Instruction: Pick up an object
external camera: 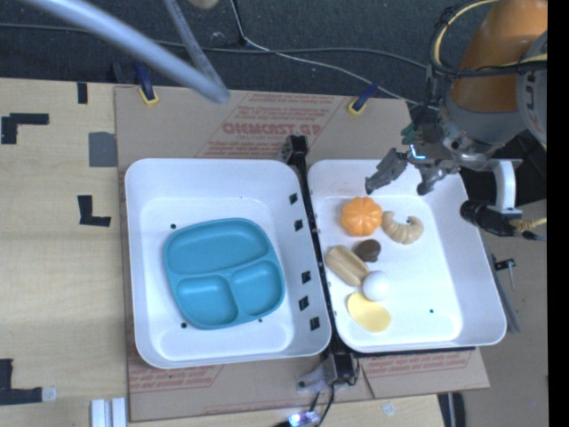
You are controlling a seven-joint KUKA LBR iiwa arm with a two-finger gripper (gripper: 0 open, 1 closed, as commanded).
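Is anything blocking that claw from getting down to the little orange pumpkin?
Nothing visible does. The claw hangs open above the right bin's far end, and bare white floor lies between it and the pumpkin. The croissant sits close beside the pumpkin, not across the path.

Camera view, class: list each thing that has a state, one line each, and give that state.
Gripper: open, above the right bin's far edge, holding nothing.
Blue tray: flat in the left bin, nothing on it.
Orange: resting in the right bin.
Croissant: lying beside the orange.
White egg: lying free.
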